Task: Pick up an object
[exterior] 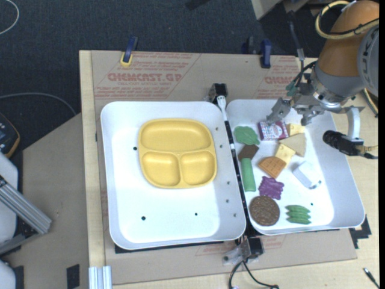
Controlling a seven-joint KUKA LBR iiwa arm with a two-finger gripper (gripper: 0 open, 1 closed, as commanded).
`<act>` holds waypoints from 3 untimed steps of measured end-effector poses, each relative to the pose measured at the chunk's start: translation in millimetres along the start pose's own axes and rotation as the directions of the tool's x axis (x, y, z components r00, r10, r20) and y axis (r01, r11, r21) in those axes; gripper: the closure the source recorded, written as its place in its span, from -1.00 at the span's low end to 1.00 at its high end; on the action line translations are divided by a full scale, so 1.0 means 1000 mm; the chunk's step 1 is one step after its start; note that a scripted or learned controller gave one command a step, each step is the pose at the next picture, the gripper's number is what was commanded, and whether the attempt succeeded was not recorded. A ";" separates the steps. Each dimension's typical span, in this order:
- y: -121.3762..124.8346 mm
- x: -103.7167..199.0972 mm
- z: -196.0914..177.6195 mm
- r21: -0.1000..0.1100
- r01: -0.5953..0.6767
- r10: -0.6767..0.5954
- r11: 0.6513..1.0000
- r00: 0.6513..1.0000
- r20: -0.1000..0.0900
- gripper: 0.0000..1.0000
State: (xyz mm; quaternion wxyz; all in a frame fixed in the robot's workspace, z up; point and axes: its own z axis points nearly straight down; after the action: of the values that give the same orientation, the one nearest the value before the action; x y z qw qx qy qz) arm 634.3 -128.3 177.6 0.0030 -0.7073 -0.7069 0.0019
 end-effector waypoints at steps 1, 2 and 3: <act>0.007 -0.002 0.047 0.000 0.001 -0.001 1.000 1.000 0.000 -1.00; 0.008 -0.002 0.092 -0.009 0.001 -0.001 1.000 1.000 0.004 -1.00; 0.011 -0.002 0.075 -0.019 0.001 -0.001 1.000 1.000 0.003 1.00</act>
State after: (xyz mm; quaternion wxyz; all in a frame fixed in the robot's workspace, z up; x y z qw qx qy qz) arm 645.1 -129.7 102.1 -0.0050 -0.7068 -0.7074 -0.0038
